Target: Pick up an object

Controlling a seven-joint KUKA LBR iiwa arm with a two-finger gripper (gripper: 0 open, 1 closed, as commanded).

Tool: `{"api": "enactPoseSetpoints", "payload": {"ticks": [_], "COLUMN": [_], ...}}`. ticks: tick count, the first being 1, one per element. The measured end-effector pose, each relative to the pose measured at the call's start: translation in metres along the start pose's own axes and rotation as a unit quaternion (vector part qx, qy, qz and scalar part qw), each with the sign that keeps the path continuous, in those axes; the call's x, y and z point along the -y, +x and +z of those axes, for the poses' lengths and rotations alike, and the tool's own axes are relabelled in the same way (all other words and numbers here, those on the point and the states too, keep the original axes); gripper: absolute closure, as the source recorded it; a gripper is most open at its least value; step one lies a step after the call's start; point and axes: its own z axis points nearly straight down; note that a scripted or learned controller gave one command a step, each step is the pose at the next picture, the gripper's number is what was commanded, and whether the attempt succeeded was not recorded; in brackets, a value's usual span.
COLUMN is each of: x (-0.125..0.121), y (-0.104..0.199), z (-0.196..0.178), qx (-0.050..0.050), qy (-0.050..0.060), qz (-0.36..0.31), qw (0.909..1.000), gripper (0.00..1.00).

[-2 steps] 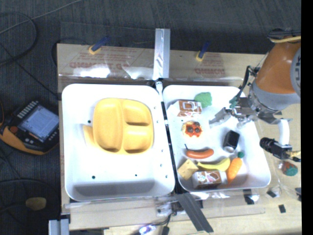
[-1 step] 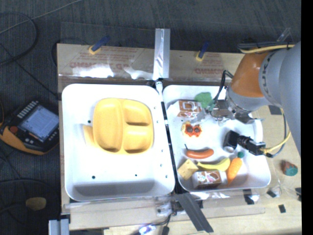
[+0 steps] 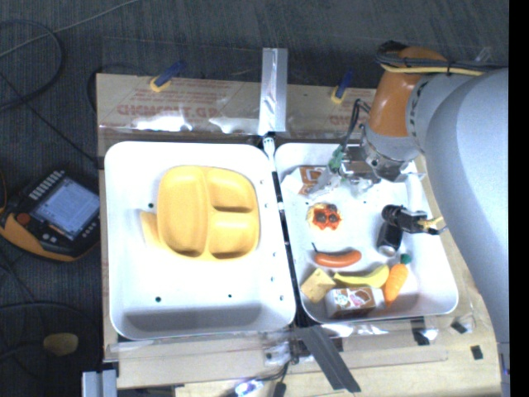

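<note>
White plastic, 2 shallow bins side by side on a cardboard-topped bench.

1. Left bin (image 3: 190,296): holds 1 yellow divided tray (image 3: 207,212), lying flat near the middle, well apart from the arm.
2. Right bin (image 3: 359,222): holds all the small goods, which is likely why the arm reaches in here.
3. Gripper (image 3: 357,165): hangs over the far end of the right bin, under the orange wrist band. From where I stand I cannot tell whether it is spread or pressed together, and nothing shows in its grasp.
4. Small printed packet (image 3: 312,176): just beside the gripper, toward the divider. I judge it the handiest object to pick up.
5. Round orange toy (image 3: 324,216): near the packet, with bare floor around it, so it is another easy candidate.
6. Crowded near end: sausage (image 3: 337,259), banana (image 3: 361,277), carrot (image 3: 395,281), tan block (image 3: 316,285) and carton (image 3: 354,301). They lie touching or nearly so, and a grasp there risks nudging neighbours.
7. Obstruction: the divider wall close by the packet may hamper a descent.
8. Off the bench: handheld pendant (image 3: 58,213) on the dark floor, and 2 clamps at the back edge, left clamp (image 3: 168,74) and right clamp (image 3: 343,88).
</note>
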Motion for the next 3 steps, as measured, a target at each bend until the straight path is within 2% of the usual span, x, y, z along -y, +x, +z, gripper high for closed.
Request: {"api": "enactPoseSetpoints", "payload": {"ticks": [1,2,3], "x": [0.072,0.072,0.012], "y": [0.018,0.019,0.071], "z": [0.007,-0.002,-0.09], "qx": [-0.004,-0.005,-0.005], "qy": [-0.027,-0.028,-0.022], "qz": [0.039,0.039,0.061], "qw": [0.9989,0.9989,0.9979], "gripper": [0.0,1.0,1.0]}}
